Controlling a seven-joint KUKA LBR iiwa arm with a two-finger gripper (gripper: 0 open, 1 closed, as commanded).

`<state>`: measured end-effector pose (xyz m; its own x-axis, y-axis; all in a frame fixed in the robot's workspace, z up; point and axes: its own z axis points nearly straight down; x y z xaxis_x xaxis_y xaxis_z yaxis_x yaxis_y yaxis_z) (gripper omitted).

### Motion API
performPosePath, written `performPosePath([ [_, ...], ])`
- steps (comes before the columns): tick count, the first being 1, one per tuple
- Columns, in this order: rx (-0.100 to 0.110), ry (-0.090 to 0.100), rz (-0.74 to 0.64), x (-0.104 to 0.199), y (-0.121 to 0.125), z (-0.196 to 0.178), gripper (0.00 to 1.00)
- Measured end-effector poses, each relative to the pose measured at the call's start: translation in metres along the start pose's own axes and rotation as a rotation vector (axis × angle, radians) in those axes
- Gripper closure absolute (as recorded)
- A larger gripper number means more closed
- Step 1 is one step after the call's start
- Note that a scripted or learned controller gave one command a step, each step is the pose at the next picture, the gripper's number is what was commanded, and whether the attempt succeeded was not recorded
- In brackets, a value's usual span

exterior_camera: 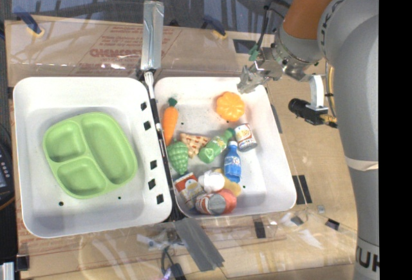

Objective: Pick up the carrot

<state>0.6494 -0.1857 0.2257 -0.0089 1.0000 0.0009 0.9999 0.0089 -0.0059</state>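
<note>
The carrot [170, 122] is orange with a green top and lies upright along the left wall of the right bin [278, 163]. My gripper [248, 81] hangs over that bin's far right corner, well to the right of the carrot and just above an orange pumpkin [230, 106]. I see nothing between its fingers.
The right bin also holds a green grape bunch [178, 157], a waffle piece [194, 142], a green bottle [215, 148], a blue bottle [232, 161], a small can [244, 136] and other toy food near the front. A green divided plate [90, 153] lies in the left bin [38, 92].
</note>
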Motion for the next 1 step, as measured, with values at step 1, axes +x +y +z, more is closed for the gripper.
performPosePath([
  [1,-0.004,-0.001,-0.006,0.0092,-0.0079,-0.0243,0.00],
])
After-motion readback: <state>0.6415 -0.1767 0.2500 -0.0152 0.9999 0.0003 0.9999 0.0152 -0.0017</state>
